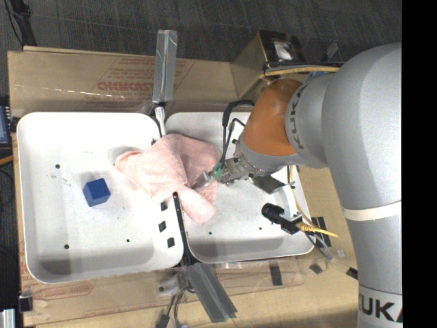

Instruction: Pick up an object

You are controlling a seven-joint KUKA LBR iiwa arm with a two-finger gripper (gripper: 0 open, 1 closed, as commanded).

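Plainly, the crumpled pink cloth point(167, 166) lies draped over the two rims where the shallow white bins meet; its long axis runs across the view from left to right, dipping a little toward the near side; the blunter, bunched end sits in the left white plastic bin point(41, 251), and a narrower lobe hangs down toward the front of the right white plastic bin point(239, 241).

The gripper point(207, 178) is low over the right bin, its tip right at the cloth's right-hand edge and seemingly touching the fabric; whether it is open or closed cannot be told, since the folds and the wrist crowd that spot; the grey arm point(362, 135) comes in from the right, its orange band point(270, 118) just above the wrist.

A small blue cube point(97, 191) rests on the floor of the left bin, near the cloth's left end but apart from it.

Both bins stand on a desk covered by a sheet of brown cardboard with red print point(82, 74); an upright grey metal bar point(164, 67) rises behind the seam between the bins; beyond the desk the dark carpeted floor point(205, 12) fills the far side of the room.
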